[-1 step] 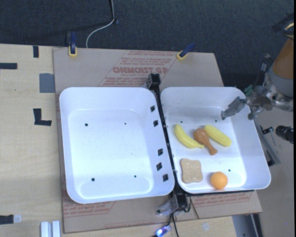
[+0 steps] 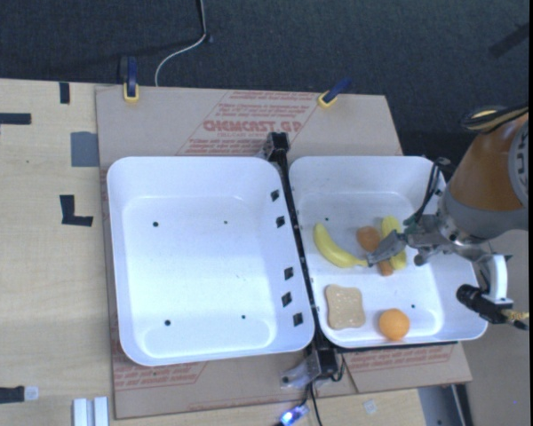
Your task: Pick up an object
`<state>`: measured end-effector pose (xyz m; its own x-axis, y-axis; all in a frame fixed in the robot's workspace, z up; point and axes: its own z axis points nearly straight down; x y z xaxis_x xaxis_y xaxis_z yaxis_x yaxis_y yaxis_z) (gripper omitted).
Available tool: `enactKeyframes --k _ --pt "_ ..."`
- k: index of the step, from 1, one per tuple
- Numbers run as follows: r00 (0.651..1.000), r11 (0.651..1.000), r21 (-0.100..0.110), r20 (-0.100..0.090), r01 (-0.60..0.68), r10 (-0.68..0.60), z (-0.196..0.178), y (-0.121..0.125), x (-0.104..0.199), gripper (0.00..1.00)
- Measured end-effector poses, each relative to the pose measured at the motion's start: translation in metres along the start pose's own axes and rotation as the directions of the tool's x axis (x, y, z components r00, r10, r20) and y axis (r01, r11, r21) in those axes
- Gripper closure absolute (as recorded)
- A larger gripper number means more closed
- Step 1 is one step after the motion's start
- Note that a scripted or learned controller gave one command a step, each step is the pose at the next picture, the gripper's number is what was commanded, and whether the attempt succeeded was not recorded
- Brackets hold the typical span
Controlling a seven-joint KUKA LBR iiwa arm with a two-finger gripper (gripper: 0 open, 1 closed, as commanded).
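The right bin (image 2: 355,174) holds a yellow banana (image 2: 334,248), a small orange-brown piece (image 2: 368,237), a second yellow piece (image 2: 391,231), a slice of toast (image 2: 345,306) and an orange (image 2: 393,324). My gripper (image 2: 389,254) reaches in from the right and sits low among the orange-brown and yellow pieces, just right of the banana's tip. A small reddish item (image 2: 386,268) lies right under its fingers. The arm's grey wrist and orange band (image 2: 484,180) stand over the bin's right rim.
The left bin (image 2: 195,256) lies beside the right one, with a black divider (image 2: 287,238) between them. Both rest on a cardboard sheet (image 2: 240,122) held by clamps at the back. A cable (image 2: 182,47) runs behind.
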<state>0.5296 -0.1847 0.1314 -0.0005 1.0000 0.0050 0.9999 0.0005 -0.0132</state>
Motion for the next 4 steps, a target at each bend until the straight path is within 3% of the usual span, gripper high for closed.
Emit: enactKeyframes --k 1,2,3,4 --pt "1.000 0.999 -0.033 0.014 0.002 -0.002 -0.186 0.056 -0.029 0.00" --pt "1.000 1.000 -0.011 0.003 0.008 -0.008 -0.130 0.108 0.042 0.00" --pt "1.000 1.000 -0.027 0.008 0.004 -0.004 -0.247 0.138 0.055 0.00" --pt "1.000 1.000 -0.014 0.009 0.002 -0.002 -0.250 0.136 0.054 1.00"
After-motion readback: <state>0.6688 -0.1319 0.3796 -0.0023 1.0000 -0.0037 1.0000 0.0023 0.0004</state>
